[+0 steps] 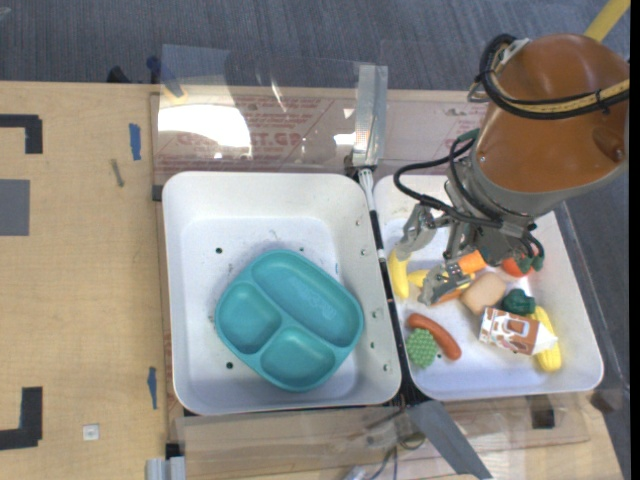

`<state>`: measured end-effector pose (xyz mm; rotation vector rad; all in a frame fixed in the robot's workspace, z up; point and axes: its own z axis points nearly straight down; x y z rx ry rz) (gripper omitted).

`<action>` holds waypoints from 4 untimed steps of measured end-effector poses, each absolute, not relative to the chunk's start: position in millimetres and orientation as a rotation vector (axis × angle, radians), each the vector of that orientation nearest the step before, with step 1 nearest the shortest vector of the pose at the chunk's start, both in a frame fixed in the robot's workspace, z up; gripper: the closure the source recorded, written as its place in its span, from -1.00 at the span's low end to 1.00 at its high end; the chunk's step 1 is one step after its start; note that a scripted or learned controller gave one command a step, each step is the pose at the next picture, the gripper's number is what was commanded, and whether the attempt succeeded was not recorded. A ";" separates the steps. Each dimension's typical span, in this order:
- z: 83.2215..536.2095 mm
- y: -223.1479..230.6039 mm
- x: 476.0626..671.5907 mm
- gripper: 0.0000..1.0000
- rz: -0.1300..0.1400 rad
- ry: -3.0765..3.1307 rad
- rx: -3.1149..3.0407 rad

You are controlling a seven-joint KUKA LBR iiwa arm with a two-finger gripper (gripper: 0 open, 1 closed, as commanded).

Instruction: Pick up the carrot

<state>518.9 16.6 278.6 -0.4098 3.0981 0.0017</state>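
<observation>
From the overhead camera I take the teal divided plate (288, 317) as my landmark; it sits in the left white bin (195, 213), towards that bin's near side. Everything else I care about is to the right of the plate, across the divider, in the right white bin (580, 363).

The arm (550, 118) comes in from the right, its orange band large in my view, and the jaws (447, 268) hang low over the right bin, well to the right of the plate and about level with its far rim. I cannot tell from this angle whether the jaws are apart or together; the metal parts blur into the clutter beneath.

The carrot (462, 271) lies in the right bin, right of the plate, an orange piece directly at the jaws' tip, touching or nearly so; I cannot say it sits between them.

Around it, still right of the plate: a yellow banana-like piece (399, 276) nearest the divider, a red sausage (437, 334) and a green bumpy item (421, 349) nearer the front, a tan roll (482, 291), a small carton (507, 330), and a yellow corn cob (546, 340) farthest right. The bins rest on a wooden worktop (70, 268).
</observation>
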 end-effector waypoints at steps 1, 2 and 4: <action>289.4 17.3 520.8 1.00 0.002 3.090 -0.407; 300.5 17.8 522.8 1.00 0.003 3.081 -0.404; 259.9 -83.4 533.2 1.00 0.003 3.081 -0.630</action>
